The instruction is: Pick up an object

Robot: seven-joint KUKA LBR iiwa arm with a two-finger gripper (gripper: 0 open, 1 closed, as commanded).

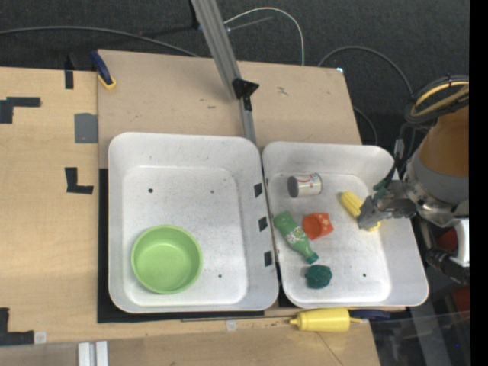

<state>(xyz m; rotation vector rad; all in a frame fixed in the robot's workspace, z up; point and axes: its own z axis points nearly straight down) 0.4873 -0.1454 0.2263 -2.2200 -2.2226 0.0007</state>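
Note:
The right bin [396,280] holds a small silver can [305,184] lying on its side, a red block [318,225], a green bottle [295,236] lying flat, a dark green lump [319,276] and a yellow piece [351,202]. My gripper [370,213] hangs low at the bin's right side, right beside the yellow piece's right end and partly over it. A bit of yellow shows just below the gripper. The arm's grey and orange wrist [442,166] stands over the bin's right rim.
The left bin [183,158] holds a light green bowl [166,258] at its front left. A yellow bottle [324,320] lies on the bench in front of the right bin. A slanted metal pole [221,44] ends above the gap between the bins.

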